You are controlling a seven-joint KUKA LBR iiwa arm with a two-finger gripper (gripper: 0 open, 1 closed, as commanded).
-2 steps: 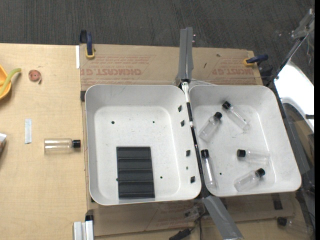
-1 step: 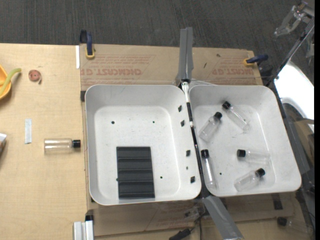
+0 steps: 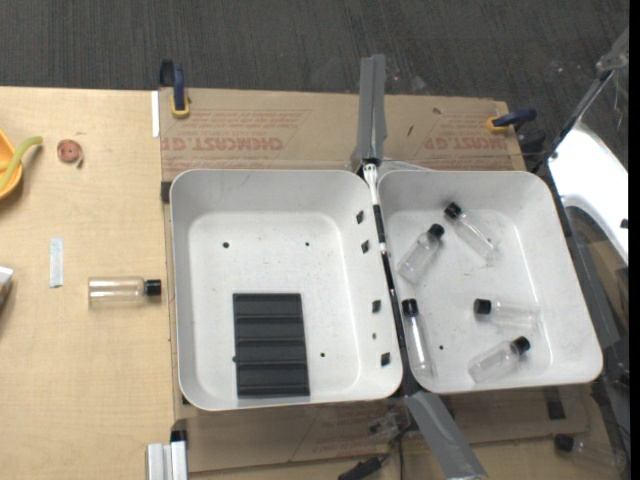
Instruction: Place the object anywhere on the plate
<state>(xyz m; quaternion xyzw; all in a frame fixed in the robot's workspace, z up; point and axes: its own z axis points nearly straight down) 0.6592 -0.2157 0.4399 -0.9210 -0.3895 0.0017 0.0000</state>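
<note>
A black ribbed plate [image 3: 270, 345] lies flat in the left bin [image 3: 200, 218], toward its near edge. Several clear vials with black caps lie in the right bin [image 3: 540, 208]: one [image 3: 421, 251] near its left side, one [image 3: 468, 226] toward the back, one [image 3: 414, 336] along the left wall, one [image 3: 505, 313] at mid-right and one [image 3: 498, 359] at the near right. Nothing rests on the plate.
A clear vial [image 3: 123, 289] with a black cap lies on the wooden bench left of the bins. A yellow object [image 3: 10, 163] and a small round piece [image 3: 68, 151] sit at the far left. Clamps [image 3: 173, 86] hold the cardboard behind the bins.
</note>
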